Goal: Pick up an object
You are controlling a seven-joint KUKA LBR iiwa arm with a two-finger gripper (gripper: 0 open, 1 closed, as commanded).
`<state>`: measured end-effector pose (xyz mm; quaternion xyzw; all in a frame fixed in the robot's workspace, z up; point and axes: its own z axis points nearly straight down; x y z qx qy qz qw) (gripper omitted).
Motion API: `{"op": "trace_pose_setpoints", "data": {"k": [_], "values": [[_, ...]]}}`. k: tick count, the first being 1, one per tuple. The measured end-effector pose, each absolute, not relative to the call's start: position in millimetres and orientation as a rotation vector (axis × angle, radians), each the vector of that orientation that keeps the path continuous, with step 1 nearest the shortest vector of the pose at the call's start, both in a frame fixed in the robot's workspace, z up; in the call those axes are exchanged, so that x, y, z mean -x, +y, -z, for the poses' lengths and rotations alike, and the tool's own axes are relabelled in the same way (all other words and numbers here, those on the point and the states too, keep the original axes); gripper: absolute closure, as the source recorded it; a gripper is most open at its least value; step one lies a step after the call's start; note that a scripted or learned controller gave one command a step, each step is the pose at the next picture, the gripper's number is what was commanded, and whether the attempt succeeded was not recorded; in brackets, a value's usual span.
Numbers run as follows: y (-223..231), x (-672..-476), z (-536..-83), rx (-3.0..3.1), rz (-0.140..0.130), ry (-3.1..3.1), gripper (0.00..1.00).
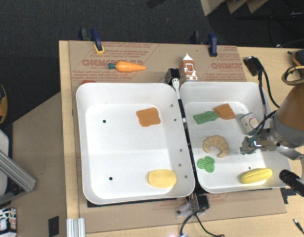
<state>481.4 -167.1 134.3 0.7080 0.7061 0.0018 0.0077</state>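
Now | corn cob (256,176) lies crosswise, right bin (226,88) | fingers (249,147) above.

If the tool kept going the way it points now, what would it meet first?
The tool points leftward across the right bin; the croissant looks first in line, though height above the floor is unclear.

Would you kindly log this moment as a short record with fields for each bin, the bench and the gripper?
left bin: brown slice, yellow oval piece
right bin: green piece, orange-brown slice, croissant, broccoli, corn cob, small can
bench outside bins: carrot, small carton
gripper: over right bin, between can and corn
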Motion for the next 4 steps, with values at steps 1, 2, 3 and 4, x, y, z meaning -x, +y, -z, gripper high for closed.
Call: {"op": "trace_pose_setpoints", "data": {"k": [1,2,3,4], "values": [[-167,-482.0,-144,-2.212,-0.007,2.205,1.00],[-167,-482.5,-154,-2.210,-0.008,2.202,1.00],[-40,-484.0,-222,-2.203,-0.014,2.237,1.00],[-30,-479.0,-207,-2.221,0.002,2.226,1.00]]}}
